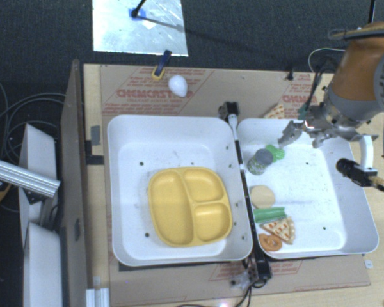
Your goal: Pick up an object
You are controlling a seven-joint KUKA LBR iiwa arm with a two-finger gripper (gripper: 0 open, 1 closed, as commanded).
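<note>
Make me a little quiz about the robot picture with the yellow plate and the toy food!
1. True or false: the yellow divided plate lies in the right bin.
2. Which thing sits nearest the gripper?
A. the pizza slice
B. the grey ball with a green piece
C. the white egg-shaped thing
3. Fill in: the white egg-shaped thing rests on the ______, outside both bins.

Key
1. False, it lies in the left bin.
2. B
3. Cardboard
</note>
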